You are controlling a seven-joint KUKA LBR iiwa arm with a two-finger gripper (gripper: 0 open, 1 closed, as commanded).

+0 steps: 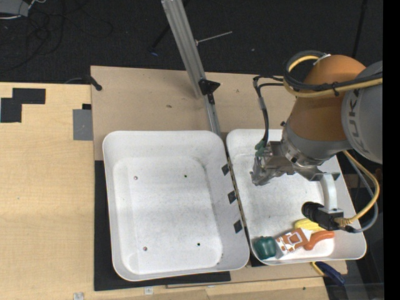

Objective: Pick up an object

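I read this as the approach step: my pincer (261, 170) hangs low over the far left part of the right bin (282, 200), with nothing visibly in it. From this slant I cannot tell whether it is released or clenched. The candidates lie well apart from it, bunched in that bin's near corner: a teal piece (265, 247) and, just beside it, an orange-and-white piece (299, 239), possibly a toy. The next move calls for travelling to that corner, centring over one piece, then descending clear of the bin wall.
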